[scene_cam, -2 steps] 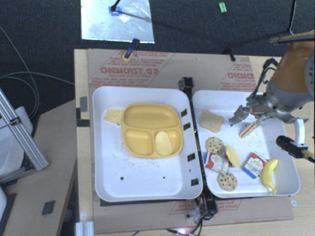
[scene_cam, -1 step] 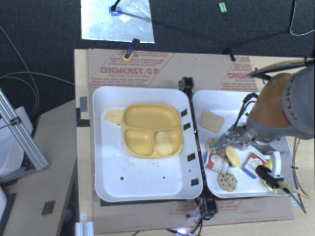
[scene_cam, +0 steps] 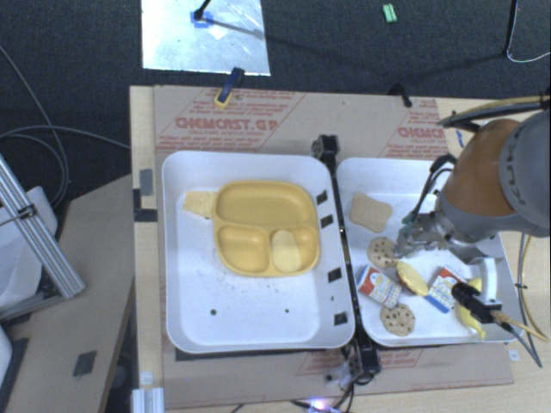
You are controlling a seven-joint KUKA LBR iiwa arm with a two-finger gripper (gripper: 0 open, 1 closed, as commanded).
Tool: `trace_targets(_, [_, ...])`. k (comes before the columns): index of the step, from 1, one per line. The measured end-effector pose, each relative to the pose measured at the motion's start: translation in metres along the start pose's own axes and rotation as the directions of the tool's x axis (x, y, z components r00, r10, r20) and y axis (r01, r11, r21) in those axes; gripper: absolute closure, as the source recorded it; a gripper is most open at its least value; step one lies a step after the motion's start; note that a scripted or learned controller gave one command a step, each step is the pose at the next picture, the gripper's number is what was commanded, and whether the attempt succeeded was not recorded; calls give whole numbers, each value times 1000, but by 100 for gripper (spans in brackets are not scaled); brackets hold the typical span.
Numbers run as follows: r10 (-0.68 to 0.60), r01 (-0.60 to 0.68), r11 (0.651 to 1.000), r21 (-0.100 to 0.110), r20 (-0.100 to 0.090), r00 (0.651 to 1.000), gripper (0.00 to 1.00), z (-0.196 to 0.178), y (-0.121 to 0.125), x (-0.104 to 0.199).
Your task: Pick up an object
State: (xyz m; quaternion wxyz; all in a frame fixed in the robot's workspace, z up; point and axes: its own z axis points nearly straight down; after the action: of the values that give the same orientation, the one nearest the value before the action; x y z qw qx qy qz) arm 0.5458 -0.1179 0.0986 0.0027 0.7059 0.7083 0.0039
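The right bin holds a tan toast slice, a round cookie, a second cookie, a small red and white carton, a yellow food piece, a red and blue carton and a banana. My gripper is low in this bin, just right of the upper cookie and above the yellow piece. The wrist hides its tips. I see nothing held.
The left bin holds a yellow divided tray with a pale oval piece in its lower right compartment. A pale slice lies by the tray's upper left corner. The arm's grey and orange body covers the right bin's right side.
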Motion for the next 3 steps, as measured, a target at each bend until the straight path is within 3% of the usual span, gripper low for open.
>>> trace_targets(1, [0,0,1000,1,0,1000,0,1,0,0])
trace_targets(2, [-6,6,1000,3,1,1000,0,15,74,38])
trace_targets(3, [-4,4,1000,9,3,1000,100,3,71,33])
